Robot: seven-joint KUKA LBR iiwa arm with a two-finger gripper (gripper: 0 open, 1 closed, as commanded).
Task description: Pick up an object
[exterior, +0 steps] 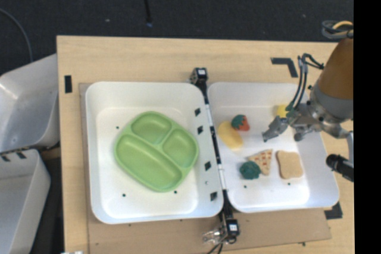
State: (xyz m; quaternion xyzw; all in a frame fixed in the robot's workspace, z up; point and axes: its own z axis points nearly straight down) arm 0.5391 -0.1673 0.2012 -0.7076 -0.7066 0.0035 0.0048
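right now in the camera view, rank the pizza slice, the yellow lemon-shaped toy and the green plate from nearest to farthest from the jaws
Measured from the gripper over the right bin:
1. Pizza slice, just below the gripper, in the right bin.
2. Yellow lemon-shaped toy, farther to the left in the same bin, near the divider.
3. Green plate, in the left bin, clearly farthest.

I see a light wood bench (71, 59); on it two white bins side by side, left bin (95, 187) and right bin (309, 199), rims touching.
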